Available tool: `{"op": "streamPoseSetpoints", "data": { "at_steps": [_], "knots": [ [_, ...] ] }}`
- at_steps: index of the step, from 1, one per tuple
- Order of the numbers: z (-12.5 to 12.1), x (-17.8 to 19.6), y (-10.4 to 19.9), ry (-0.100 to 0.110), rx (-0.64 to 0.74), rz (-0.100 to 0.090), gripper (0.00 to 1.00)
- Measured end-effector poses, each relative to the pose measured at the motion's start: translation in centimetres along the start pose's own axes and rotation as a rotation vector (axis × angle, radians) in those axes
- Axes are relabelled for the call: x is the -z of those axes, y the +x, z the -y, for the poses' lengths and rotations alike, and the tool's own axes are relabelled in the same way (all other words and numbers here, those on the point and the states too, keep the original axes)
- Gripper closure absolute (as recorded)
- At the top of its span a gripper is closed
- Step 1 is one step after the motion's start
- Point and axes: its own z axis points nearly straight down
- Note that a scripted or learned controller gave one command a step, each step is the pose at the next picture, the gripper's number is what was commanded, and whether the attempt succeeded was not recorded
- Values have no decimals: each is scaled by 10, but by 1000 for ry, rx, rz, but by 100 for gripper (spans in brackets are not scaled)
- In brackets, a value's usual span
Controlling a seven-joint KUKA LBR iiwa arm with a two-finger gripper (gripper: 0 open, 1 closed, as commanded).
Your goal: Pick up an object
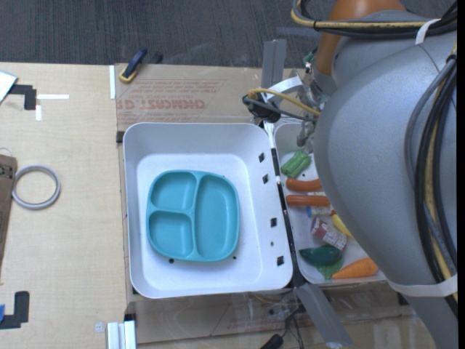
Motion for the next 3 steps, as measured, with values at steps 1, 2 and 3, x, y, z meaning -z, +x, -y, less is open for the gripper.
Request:
{"op": "streamPoseSetpoints", "data": {
  "at_steps": [1,2,3],
  "knots": [
    [-3,8,-1,0,-6,2,100],
    [-6,17,-2,1,-10,4,100],
    [-9,25,-2,1,-14,6,100]
  ]
}}
